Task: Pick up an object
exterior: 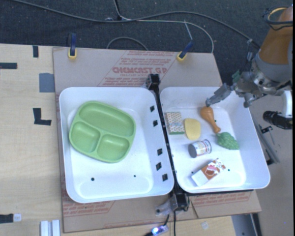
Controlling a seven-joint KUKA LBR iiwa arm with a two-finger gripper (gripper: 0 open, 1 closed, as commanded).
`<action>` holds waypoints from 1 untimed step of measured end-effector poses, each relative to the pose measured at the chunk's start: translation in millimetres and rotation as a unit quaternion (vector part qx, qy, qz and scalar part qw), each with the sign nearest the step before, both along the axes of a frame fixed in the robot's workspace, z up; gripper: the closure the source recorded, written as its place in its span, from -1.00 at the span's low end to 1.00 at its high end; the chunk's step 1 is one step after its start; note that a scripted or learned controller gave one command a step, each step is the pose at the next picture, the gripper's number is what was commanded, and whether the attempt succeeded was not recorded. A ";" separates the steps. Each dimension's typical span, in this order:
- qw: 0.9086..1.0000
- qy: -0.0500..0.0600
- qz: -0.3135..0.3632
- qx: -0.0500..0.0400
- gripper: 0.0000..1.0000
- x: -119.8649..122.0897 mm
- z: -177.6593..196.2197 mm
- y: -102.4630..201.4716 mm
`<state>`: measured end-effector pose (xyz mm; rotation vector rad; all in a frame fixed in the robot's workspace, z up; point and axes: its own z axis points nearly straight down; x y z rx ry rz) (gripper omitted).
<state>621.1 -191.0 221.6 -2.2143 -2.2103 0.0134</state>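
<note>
I see the toy drumstick (210, 118) lying in the right bin (250, 146), near its far edge, beside a yellow block (192, 128). My tool (215, 98) hovers just above it, holding nothing. I judge this the approach step; next I must descend squarely.

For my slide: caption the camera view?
Grey arm's tool above orange drumstick toy in right white bin; green divided plate left.

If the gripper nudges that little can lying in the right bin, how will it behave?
The small can lies on its side, so it would probably roll if pushed across its length. Its rounded wall looks smooth, perhaps slippery for fingers. It seems rigid and likely light, being small beside the toy drumstick.
</note>
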 end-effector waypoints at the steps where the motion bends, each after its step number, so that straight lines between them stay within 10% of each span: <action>1: 1.000 -0.005 0.002 -0.001 -1.00 2.3 6.7 0.5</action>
